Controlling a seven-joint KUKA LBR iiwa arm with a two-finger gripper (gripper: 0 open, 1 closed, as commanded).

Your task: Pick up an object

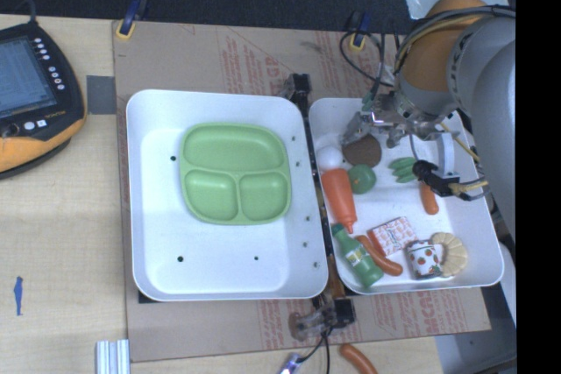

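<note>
Brown and rounded, a small toy (362,152) is lying in the right bin (491,271) near its upper edge, directly under the gripper (379,123), which is hanging low over it. Whether the gripper is open, closed or already gripping anything cannot be told from this slanted look down.

Neighbours are crowding that brown piece: a white ball (330,158) is sitting just to its left, a green round toy (363,178) just below it, and an orange carrot (339,198) is lying beside the green one. Farther down, a green bottle (357,257), a red-and-white packet (392,235) and a cookie-like piece (443,251) are resting near the bin's lower edge.

To do this grasp well, I judge the arm should be descending straight over the brown toy's middle, keeping clear of the ball and the green toy, then closing before lifting slowly.

A green divided plate (235,172) is sitting in the left bin (158,267), well apart from the action.
</note>
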